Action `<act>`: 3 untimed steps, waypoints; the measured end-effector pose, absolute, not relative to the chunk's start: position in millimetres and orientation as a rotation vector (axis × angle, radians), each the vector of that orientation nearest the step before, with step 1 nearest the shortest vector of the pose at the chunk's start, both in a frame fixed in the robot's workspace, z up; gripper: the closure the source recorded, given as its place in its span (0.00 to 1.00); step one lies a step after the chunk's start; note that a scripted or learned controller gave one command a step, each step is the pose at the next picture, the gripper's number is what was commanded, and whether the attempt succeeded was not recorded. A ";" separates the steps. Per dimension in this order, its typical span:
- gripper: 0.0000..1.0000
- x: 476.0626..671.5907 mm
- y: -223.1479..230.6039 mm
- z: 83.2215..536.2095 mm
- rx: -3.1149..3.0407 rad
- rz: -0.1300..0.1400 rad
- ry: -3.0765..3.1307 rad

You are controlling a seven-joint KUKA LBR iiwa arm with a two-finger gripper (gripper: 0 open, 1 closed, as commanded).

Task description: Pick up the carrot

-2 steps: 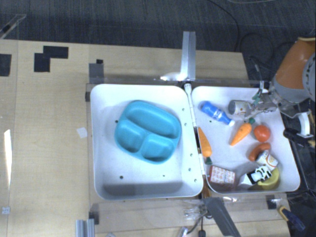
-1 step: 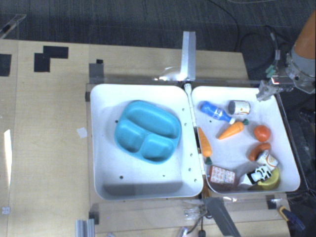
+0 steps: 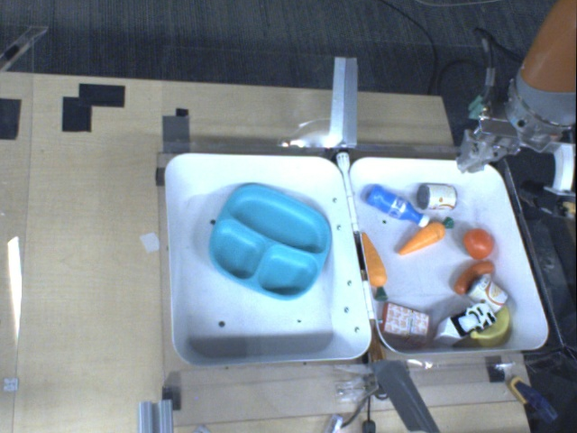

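From my remote seat I see a pale wooden surface (image 3: pixel 81 269) with black square marks near its far left edge, and dark carpeted floor (image 3: pixel 225 16) beyond it with a thin cable looping across. Two shallow white bins sit side by side, parted by a metal post (image 3: pixel 345 97) at the far rim.

The left bin (image 3: pixel 189 332) holds a blue compartment tray (image 3: pixel 269 239), lying tilted toward the middle.

The right bin (image 3: pixel 518 242) holds the clutter. The carrot (image 3: pixel 422 239) lies near the bin's centre, slanted, its green end toward the far right, just below a blue bottle (image 3: pixel 393 204) and a small white can (image 3: pixel 437 196). A second orange piece (image 3: pixel 372 262) rests along the left wall. A tomato (image 3: pixel 479 242) sits right of the carrot, with a reddish sausage-like item (image 3: pixel 471 278) beneath it. Near the front rim are a reddish packet (image 3: pixel 405 319), a banana (image 3: pixel 489 329) and a black-and-white item I cannot identify.

The gripper (image 3: pixel 475 152) hangs over the bin's far right corner, well apart from the carrot. I cannot tell how it is set; that area is blurred, and the arm is cut off at the frame edge.
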State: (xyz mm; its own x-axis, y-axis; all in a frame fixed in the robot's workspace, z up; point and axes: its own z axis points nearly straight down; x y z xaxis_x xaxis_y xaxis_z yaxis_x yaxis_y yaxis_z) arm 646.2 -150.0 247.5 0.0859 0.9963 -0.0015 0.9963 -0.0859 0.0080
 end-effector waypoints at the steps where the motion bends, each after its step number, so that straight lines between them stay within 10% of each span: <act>1: 1.00 593.7 -104.4 244.4 2.318 0.005 2.115; 2: 1.00 561.2 -49.6 271.9 2.406 0.005 2.017; 3: 1.00 487.5 -49.9 249.0 2.464 0.004 1.946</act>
